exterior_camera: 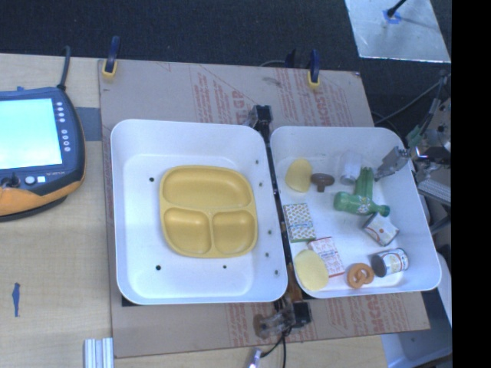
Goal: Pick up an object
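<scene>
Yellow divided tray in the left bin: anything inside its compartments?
Nothing shows in the yellow divided tray; its three compartments look bare. Whatever lies beneath it on the left white bin floor is covered.

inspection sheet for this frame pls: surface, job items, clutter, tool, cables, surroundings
Surface: brown cardboard sheet on a wooden bench, held by two blue clamps at its far edge; two shallow white bins side by side, left bin and right bin.
Job's things: right bin holds a green plastic toy, yellow egg-shaped piece, yellow round disc, orange ring, small tin can, two small printed cards, brown mushroom-shaped piece.
Clutter: yellow three-compartment plastic tray in the left bin.
Tool: metallic part at the right bin's far right corner; finger state unclear.
Cables: dark cables past the bench's right edge.
Surroundings: teach pendant with lit screen at left; dark carpet beyond.
</scene>
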